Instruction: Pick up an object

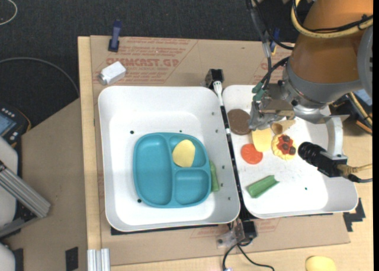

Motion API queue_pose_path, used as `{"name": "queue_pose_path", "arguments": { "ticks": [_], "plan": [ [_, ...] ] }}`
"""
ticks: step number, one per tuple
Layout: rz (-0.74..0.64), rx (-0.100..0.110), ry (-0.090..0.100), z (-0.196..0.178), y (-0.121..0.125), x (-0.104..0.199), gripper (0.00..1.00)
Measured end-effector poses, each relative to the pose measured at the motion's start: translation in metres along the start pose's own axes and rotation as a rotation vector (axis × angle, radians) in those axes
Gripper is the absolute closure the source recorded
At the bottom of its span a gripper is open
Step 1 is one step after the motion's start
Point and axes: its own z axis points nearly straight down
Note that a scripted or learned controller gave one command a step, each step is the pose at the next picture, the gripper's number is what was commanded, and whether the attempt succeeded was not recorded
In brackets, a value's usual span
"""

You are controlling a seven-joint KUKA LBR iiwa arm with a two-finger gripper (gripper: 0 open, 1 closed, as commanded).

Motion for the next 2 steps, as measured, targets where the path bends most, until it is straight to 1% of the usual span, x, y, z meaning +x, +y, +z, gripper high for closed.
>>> {"name": "queue_pose_path", "arguments": {
  "ticks": [1,2],
  "plan": [
    [0.013,0.006,-0.003,-0.030,-0.034,0.039,1.00],
    [0.016,0.000,-0.003,-0.093,-0.032,0.042,1.00]
  ]
}}
